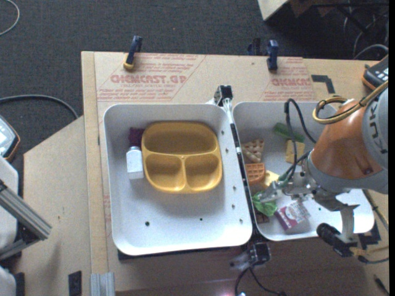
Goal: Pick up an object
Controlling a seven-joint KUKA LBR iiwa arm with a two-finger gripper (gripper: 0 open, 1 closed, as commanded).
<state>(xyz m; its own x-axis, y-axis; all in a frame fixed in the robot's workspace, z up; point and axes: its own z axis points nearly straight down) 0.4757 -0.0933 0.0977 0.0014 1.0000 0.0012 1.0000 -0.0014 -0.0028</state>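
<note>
My gripper point(279, 192) is low over the front left part of the right bin point(271, 111), at the end of the grey arm with the orange band point(343, 142). Just under and left of it lies a green leafy item point(265, 207). A maroon and white packet point(292, 217) rests just in front of the gripper. Behind it lie an orange waffle-like piece point(256, 172), a tan waffle-like piece point(252, 148) and a yellow piece point(271, 177). The arm hides much of the bin's right half.
The left bin point(162, 233) holds a yellow divided plate point(181, 156), a white bottle point(134, 163) and a dark purple item point(136, 133). A green strip point(285, 130) and a yellow block point(289, 151) lie at the back of the right bin. Black cables point(290, 113) loop off the arm.
</note>
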